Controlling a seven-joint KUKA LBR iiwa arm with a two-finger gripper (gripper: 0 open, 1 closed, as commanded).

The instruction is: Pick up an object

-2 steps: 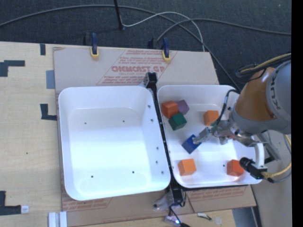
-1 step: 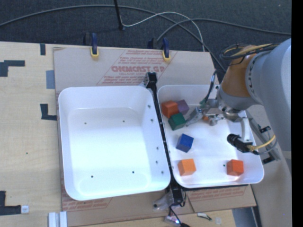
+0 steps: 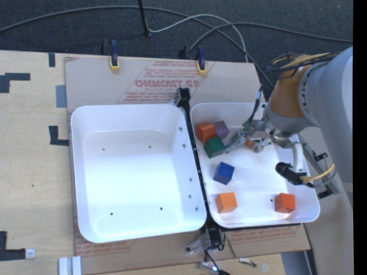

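The gripper (image 3: pixel 243 139) is low in the right bin (image 3: pixel 298 216), just beside the green cube (image 3: pixel 214 147); I cannot tell its state.

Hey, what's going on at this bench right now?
A grey robot arm with an orange band reaches in from the right over the right bin. Its tool is low near a cluster of three blocks at the bin's upper left: an orange block, a purple block and a green block. I can't tell whether it grips anything. A blue block and two more orange blocks lie apart, untouched. The left bin sits alongside.
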